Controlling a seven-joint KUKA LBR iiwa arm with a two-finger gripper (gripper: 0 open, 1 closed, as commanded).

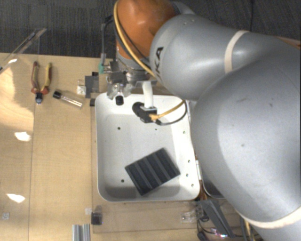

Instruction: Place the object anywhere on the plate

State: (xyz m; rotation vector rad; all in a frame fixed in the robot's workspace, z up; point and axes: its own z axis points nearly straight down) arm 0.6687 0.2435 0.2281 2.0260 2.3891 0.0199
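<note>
Smooth, rounded grey casing of the arm (244,117) bulks closest to the lens, covering the right side of the white bin (113,141). A glossy orange band (136,21) caps the arm above the bin's far edge. Below that band the gripper (123,89) hangs over the bin's far rim, a cluster of metal and black parts. Whether it is open or closed cannot be told from this angle, and nothing can be seen held in it. A yellow cable (171,112) loops just inside the bin's far right corner.

Inside the bin, toward its near right corner, a black ribbed slab (152,171) lies flat and skewed on the matte white floor, a rough rectangle with parallel ridges.

Left of the bin, red-handled pliers (40,79) and a small clear tube (68,99) with a dark cap rest on the pale wood-grain bench (51,164). Dark woven carpet (61,14) lies beyond the bin's far side.
</note>
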